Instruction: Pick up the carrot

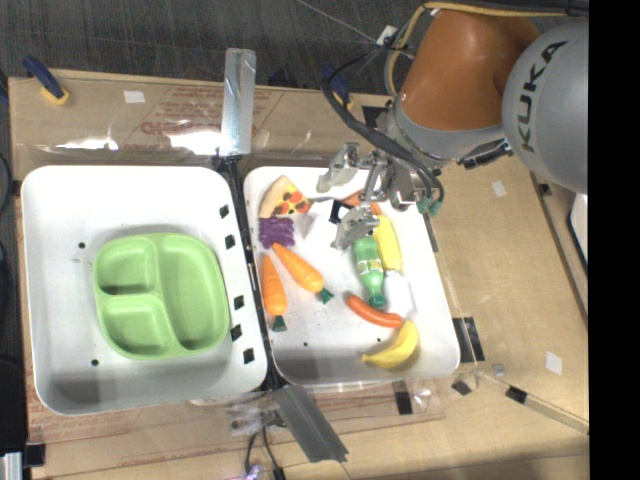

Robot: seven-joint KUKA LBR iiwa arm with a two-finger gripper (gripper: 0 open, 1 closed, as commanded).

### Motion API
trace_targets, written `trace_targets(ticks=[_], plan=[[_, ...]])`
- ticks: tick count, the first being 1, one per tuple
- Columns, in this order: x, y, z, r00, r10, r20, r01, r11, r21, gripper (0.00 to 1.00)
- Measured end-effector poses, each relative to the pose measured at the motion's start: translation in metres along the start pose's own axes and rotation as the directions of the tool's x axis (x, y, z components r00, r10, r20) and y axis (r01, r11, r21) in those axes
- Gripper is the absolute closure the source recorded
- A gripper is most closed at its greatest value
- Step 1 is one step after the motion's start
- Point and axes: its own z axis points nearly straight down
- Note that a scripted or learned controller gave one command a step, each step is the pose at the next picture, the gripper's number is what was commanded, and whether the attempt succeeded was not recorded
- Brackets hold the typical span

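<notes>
Two orange carrots with green ends lie in the right bin (330, 353). One carrot (298, 266) lies on a slant near the middle of the bin. The other carrot (273, 286) lies lengthwise along the left wall. My gripper (345, 205) hangs over the bin's back part, up and to the right of both carrots and apart from them. It looks open, and neither carrot is between its fingers. A small orange bit shows just under it; I cannot tell what it is.
The right bin also has a pizza slice (284, 197), purple grapes (277, 231), a green bottle (368, 266), a yellow corn cob (388, 246), a red sausage (374, 311) and a banana (395, 348). A green divided plate (160, 295) sits in the left bin (50, 218).
</notes>
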Motion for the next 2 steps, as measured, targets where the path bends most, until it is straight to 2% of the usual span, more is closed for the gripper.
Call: trace_targets(ticks=[1,2], plan=[[0.026,0.001,0.094,1.000,-0.022,-0.006,0.022,1.000,-0.003,0.00],[0.008,-0.004,0.184,0.999,0.049,-0.004,-0.049,0.999,-0.002,0.00]])
